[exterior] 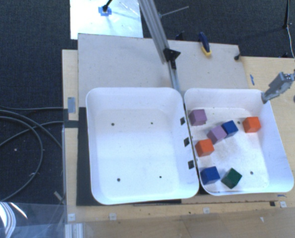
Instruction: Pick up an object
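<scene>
White plastic forms both shallow bins in the camera view: the left white bin sits against the right white bin, with three small black clips on the seam between them. All the task's objects lie in the right bin. A light purple cube rests near its upper left corner. A second, paler purple cube lies toward the middle, touching a blue cube at its upper right. An orange cube sits by itself farther right, near the bin's right wall. Another orange cube lies just below and left of the paler purple one. Near the front rim, a darker blue cube sits beside a dark green cube, the two close but apart.

At the right edge of the view, the grey metal gripper hangs over the upper right corner of the right bin, above the rim and well apart from every cube. Its tip looks narrow, and nothing shows between its fingers; whether they are parted or closed cannot be told.

A slanted grey metal pole crosses the pale board behind the bins.
</scene>
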`<state>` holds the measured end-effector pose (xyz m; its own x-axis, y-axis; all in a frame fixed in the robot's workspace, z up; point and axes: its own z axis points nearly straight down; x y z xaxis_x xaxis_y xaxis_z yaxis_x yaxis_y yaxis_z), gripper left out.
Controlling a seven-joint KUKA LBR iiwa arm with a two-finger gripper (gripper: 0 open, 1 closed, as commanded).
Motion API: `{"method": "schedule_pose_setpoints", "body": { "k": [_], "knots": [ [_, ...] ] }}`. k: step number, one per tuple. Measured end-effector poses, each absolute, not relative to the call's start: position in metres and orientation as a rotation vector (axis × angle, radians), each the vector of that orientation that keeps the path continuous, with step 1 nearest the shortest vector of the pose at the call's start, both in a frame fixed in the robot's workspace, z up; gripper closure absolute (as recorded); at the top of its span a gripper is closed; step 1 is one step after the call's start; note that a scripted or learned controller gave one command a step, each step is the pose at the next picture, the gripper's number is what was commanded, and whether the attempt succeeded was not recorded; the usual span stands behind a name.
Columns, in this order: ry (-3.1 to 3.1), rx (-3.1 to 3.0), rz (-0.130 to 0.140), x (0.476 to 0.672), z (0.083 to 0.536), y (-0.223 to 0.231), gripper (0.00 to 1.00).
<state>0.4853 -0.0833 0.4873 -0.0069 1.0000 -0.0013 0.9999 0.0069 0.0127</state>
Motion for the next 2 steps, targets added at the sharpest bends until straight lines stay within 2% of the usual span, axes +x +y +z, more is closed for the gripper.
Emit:
{"method": "schedule_pose_setpoints", "body": {
  "k": [1,2],
  "knots": [
    [2.214,2.216,0.007,0.485,0.525,-0.119,0.00],
    [2.213,2.218,0.005,0.487,0.543,-0.159,0.00]
  ]
}}
